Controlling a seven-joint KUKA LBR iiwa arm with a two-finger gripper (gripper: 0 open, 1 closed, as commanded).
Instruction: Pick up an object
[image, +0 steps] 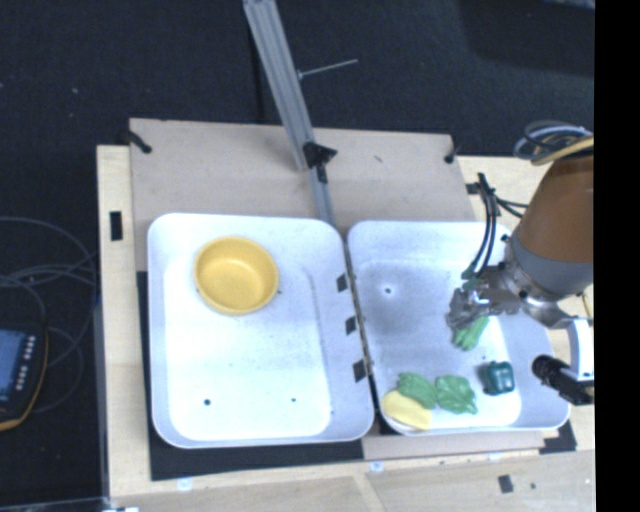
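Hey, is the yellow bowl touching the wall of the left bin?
Apart. The camera view plainly shows bare white floor all around the yellow bowl, separating it from the left bin walls on every side.

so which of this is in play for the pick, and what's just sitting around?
In play:
gripper, low in the right bin
light green piece just under it
green leafy toys
yellow piece
dark green block

Lying about:
yellow bowl in the left bin
handheld controller, off the bench
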